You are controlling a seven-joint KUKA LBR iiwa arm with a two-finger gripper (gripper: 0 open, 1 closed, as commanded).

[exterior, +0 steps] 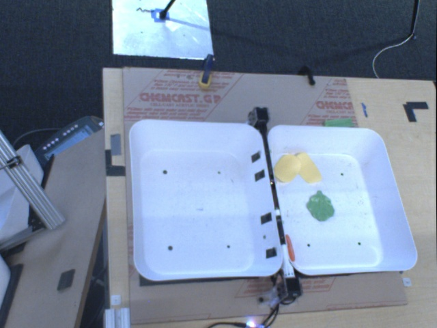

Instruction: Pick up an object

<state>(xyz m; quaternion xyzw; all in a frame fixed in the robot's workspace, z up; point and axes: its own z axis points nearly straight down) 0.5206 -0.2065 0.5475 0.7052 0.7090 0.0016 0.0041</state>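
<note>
Yellow object, soft and rounded in look, lies in the right bin near its upper left corner, close to the wall that meets the left bin, and a green object lies just below it, apart from it, more toward the middle of the same bin. A small orange object rests at the left edge of the right bin, near the divider between the two bins, and both bins stand on a worktop covered with printed cardboard. The gripper is not in view, so its state cannot be told.
</note>
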